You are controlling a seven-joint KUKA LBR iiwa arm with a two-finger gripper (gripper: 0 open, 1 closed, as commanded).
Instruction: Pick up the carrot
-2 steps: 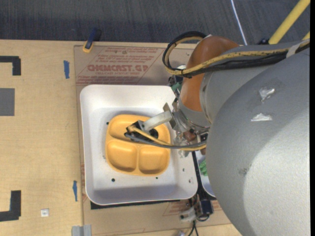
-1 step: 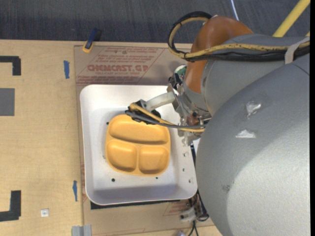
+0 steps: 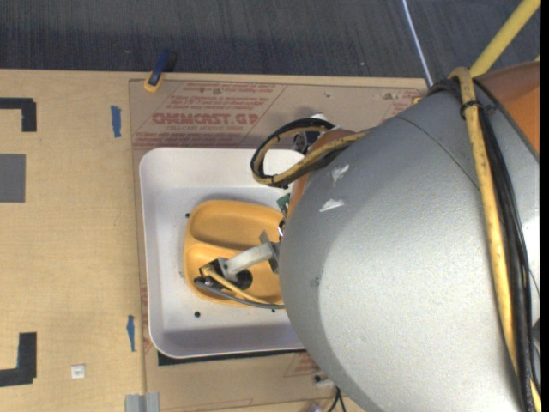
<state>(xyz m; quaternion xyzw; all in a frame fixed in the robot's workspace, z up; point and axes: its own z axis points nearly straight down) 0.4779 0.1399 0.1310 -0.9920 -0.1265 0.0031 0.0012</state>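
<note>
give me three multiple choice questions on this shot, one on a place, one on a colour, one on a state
1. Where does the yellow-orange thing lie?
A in the white bin
B on the dark floor
C left of the bin

2. What colour are the tape strips at the left edge of the cardboard?
A red
B blue
C green

3. How does the grey arm stand?
A clear of the bin
B over the bin, covering its right part
C left of the bin

Answers:
1 A, the bin's white floor surrounds it.
2 B, both strips are blue.
3 B, its grey body hides the bin's right side.
</note>
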